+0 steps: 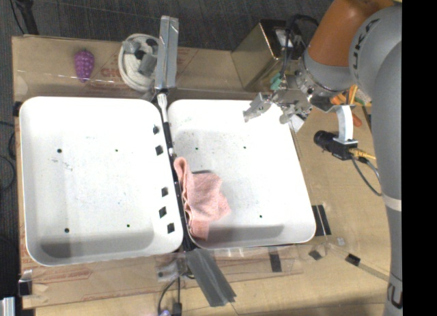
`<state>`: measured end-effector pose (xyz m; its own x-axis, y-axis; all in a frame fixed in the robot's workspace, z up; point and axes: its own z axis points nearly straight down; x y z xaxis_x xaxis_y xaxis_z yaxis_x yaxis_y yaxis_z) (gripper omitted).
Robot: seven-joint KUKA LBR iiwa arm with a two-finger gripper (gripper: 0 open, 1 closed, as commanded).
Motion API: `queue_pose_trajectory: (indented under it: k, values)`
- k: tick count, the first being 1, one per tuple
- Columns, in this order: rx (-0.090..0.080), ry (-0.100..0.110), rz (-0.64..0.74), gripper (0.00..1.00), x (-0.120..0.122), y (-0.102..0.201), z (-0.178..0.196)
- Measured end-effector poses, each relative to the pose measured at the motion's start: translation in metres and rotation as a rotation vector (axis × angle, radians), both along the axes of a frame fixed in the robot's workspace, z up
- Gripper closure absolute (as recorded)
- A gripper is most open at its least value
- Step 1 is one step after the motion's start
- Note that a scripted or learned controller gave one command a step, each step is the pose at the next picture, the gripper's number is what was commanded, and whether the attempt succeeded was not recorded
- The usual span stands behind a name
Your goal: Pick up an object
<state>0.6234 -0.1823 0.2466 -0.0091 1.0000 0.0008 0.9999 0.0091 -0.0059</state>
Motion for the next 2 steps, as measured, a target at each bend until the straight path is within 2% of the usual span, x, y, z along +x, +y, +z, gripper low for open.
queue_pose_trajectory:
  k: [1, 2]
  values:
    - [0.0, 0.001, -0.144, 0.0, -0.076, 0.014, -0.076]
    - [-0.002, -0.003, -0.201, 0.0, -0.091, 0.033, -0.04]
